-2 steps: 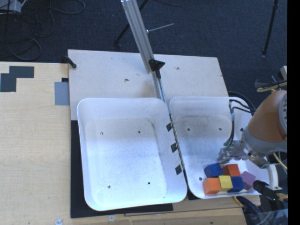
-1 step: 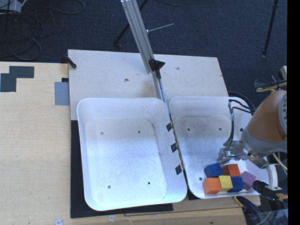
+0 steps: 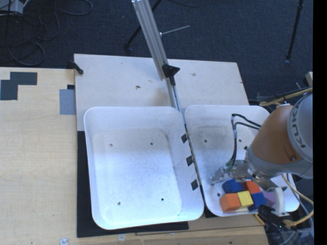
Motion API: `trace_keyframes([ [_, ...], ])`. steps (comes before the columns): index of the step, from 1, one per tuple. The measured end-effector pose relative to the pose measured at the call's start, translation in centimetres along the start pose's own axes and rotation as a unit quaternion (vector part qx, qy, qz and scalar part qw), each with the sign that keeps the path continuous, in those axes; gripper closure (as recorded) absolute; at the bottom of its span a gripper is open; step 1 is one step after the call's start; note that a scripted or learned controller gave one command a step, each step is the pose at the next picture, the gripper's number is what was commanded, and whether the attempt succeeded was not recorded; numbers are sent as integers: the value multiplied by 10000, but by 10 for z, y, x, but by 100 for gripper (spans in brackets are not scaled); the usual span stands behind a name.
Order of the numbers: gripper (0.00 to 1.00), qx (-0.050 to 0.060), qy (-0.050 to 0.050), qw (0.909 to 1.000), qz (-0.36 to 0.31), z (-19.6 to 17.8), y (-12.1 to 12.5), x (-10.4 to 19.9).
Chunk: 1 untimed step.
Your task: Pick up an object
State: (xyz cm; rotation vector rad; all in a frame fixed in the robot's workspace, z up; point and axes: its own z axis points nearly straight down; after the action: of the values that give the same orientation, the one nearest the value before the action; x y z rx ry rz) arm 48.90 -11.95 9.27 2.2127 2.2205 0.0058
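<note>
Although our gripper (image 3: 225, 175) hangs low in the right bin (image 3: 214, 116), just beside the blue, orange, yellow and red blocks (image 3: 240, 194) clustered in its near corner, we judge nothing lifted yet, and its grip we cannot tell.
</note>
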Motion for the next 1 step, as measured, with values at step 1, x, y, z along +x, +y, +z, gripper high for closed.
trace_keyframes([
  [1, 100, -47, -7, 10000, 15, -11, 3, -2],
])
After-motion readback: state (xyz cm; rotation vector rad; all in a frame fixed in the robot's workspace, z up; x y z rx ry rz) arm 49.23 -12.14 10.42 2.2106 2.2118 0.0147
